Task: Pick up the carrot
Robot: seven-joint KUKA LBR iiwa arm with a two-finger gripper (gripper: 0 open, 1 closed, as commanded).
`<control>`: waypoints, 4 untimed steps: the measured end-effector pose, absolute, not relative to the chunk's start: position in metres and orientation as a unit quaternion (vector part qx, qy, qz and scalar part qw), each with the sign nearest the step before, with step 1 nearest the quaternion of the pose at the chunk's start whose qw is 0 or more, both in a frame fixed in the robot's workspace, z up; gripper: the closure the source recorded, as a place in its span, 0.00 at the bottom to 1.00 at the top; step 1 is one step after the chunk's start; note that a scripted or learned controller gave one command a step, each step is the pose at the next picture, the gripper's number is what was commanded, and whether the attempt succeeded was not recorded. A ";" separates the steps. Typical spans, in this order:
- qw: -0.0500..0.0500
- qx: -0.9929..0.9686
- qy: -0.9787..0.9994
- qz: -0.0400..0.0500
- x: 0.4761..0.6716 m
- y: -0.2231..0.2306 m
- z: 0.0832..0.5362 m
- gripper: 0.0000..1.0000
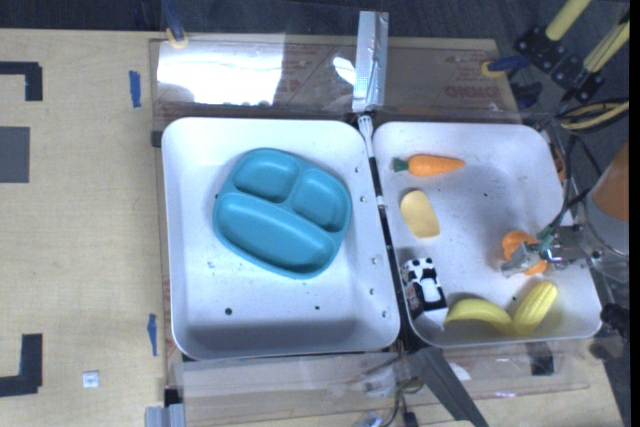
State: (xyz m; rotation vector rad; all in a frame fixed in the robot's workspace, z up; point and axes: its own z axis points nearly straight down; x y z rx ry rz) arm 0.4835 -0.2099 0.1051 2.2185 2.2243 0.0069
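The carrot (432, 166), orange with a green stub at its left end, lies on its side near the far edge of the right bin (480, 150). My gripper (541, 253) is low over the same bin's right side, well in front of the carrot and to its right. It sits against a small orange object (516, 243). Nothing touches the carrot.
The right bin also holds a pale yellow lump (420, 213), a black-and-white toy (423, 284), a banana (478, 313) and a yellow piece (535, 305) along the near wall. A blue divided plate (282, 211) lies in the left bin (190, 245). My arm (612, 195) enters from the right.
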 end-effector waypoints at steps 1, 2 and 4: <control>0.001 0.736 0.677 0.001 0.481 -0.160 0.195 1.00; 0.000 0.744 0.668 0.001 0.506 -0.077 0.233 1.00; -0.002 0.745 0.668 -0.003 0.490 -0.067 0.182 1.00</control>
